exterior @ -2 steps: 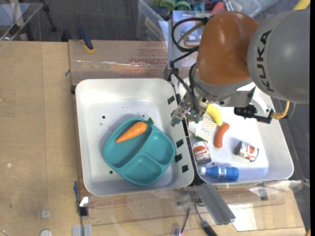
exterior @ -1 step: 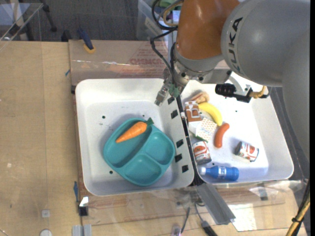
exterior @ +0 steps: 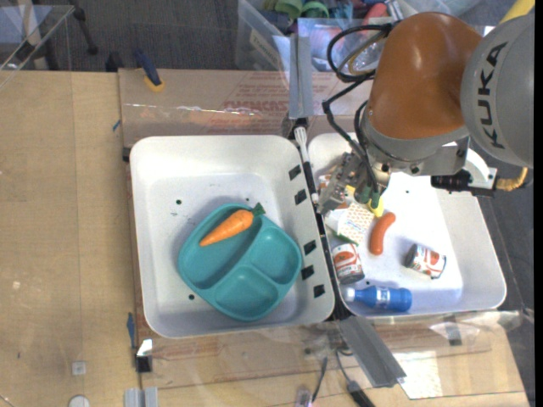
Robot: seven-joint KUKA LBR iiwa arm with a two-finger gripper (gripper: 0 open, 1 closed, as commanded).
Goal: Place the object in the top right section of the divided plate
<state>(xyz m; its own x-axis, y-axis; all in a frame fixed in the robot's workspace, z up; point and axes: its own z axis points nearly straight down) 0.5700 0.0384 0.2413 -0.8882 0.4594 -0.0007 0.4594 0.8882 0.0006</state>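
the tool (exterior: 361, 186) hangs low over the right bin's (exterior: 475, 253) clutter; whether it is spread or pinching cannot be told. the carrot (exterior: 227, 226) lies well off to its far side, in the plate's (exterior: 240, 264) upper section. risk: it snags the sausage (exterior: 382, 231) or can (exterior: 347, 263) just beside it.

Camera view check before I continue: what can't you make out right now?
- Pincer: the arm's orange band and wrist cover it from above, so its state is unclear.
- Items beneath the wrist in the right bin: a cluttered, partly covered jumble, unidentifiable.
- Small cans: labels too small to read.
- Teal divided plate: plainly seen, with the carrot in an upper section.
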